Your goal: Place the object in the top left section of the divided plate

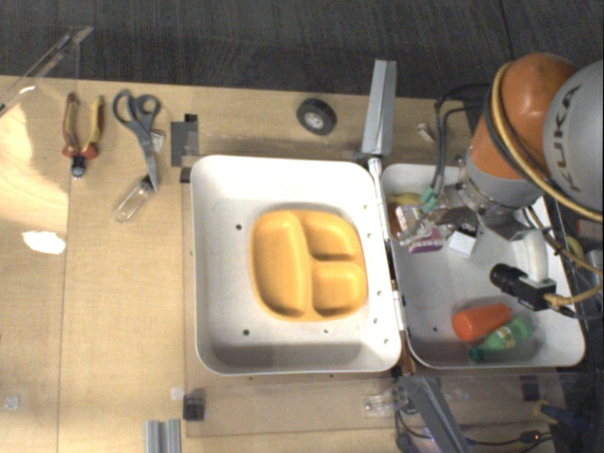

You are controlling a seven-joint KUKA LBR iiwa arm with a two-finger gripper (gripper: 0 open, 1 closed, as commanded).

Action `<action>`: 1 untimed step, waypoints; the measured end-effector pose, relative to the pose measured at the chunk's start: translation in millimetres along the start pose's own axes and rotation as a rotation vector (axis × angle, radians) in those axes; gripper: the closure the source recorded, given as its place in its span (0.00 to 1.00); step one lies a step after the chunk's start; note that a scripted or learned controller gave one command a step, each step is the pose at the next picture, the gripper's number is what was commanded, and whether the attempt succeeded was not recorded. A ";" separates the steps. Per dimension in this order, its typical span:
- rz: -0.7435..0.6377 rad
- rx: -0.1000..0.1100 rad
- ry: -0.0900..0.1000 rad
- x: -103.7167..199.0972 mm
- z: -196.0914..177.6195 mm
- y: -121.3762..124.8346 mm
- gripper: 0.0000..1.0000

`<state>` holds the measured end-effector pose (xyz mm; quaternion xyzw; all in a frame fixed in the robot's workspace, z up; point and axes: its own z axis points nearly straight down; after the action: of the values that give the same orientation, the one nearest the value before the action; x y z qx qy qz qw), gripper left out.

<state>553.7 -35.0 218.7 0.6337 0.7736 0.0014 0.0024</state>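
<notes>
A yellow divided plate (309, 260) lies in the middle of the left white bin (222, 253), with one long section on its left and two smaller ones on its right. The grey arm with its orange band reaches over the right bin (429, 333). Its gripper (440, 223) hangs low over that bin's upper left corner, right above a small maroon and purple packet (421, 238). Whether it touches the packet cannot be made out. A white block (461, 243) lies just beside it.
An orange carrot-like toy (480, 321) and a green item (502, 339) lie at the right bin's front. A yellow item (406, 199) sits in its back left corner. Scissors (143, 130), pliers (79, 132) and a tape roll (316, 116) lie on the bench behind the bins.
</notes>
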 end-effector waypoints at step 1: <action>-0.005 0.001 0.002 97.9 34.2 46.6 1.00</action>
<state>580.3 70.2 184.5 0.6317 0.7752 0.0015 0.0012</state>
